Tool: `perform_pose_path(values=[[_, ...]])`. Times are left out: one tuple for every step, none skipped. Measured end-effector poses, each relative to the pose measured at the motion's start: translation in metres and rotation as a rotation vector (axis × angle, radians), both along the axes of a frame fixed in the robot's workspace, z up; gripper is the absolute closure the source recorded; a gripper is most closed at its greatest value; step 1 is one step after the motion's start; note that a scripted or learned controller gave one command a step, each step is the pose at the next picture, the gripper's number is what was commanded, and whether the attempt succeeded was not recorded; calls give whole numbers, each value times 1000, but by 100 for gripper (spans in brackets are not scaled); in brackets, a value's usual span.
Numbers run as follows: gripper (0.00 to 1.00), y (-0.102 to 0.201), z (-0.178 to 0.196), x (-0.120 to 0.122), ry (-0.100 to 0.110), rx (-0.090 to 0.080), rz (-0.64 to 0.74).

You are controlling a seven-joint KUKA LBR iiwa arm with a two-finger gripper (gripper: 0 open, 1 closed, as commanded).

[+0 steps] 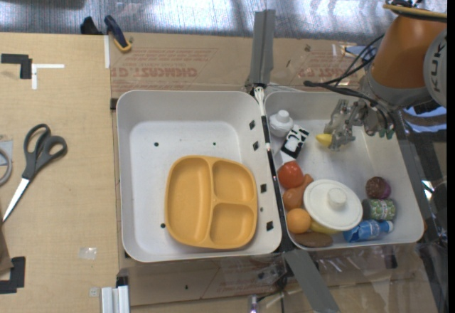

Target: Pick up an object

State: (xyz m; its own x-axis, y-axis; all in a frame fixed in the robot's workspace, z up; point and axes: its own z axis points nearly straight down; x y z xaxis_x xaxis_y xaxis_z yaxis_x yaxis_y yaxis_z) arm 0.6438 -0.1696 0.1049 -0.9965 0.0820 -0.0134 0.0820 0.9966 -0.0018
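Observation:
My gripper (340, 139) hangs low over the far part of the right bin (405, 162), with the orange-banded arm above it at the right. A small yellow object (324, 139) lies right against the gripper's left side; whether it is gripped cannot be told. Near the bin's left wall are a small white bottle (282, 120) and a black-and-white item (294, 141). Closer to the front sit a red tomato (290, 174), two orange fruits (298, 220), a white lidded bowl (332, 203), a dark red ball (377, 187), a green can (381, 209) and a blue bottle (365, 230).
The left bin (142, 162) holds a yellow divided plate (211, 201). Scissors (35, 155) lie on the bench at the far left. A grey divider bar (261, 48) stands behind the bins, where their walls meet.

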Motion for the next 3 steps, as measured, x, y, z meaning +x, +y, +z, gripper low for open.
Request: perform_pose_path(values=[[100,5,173,-14,6,1,39],[100,2,287,-45,8,-1,469],[100,8,128,16,10,1,470]])
